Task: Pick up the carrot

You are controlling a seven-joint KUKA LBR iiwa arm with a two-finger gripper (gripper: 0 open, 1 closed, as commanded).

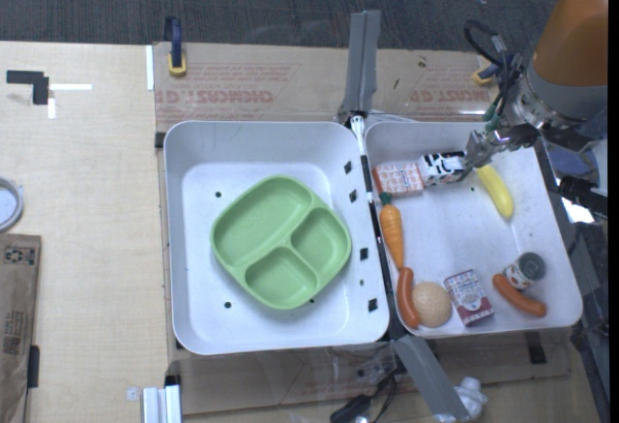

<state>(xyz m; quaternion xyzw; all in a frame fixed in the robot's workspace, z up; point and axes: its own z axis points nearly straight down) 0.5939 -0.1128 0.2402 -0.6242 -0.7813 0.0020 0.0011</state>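
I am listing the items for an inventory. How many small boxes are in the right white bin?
2. A flat orange-and-white box lies near the far left corner of the right white bin, above the orange carrot. A small red-and-white box lies near the front edge. More may be hidden under the gripper.

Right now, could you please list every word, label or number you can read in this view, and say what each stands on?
"CHEMCAST GP", mirrored and upside down, repeated in red on the brown cardboard behind the bins.
Recycling-type symbol on the brown paper bag at the left edge; its wording is too blurred to read.
Red-and-white packet, small red box and black-and-white carton: print too small to read.
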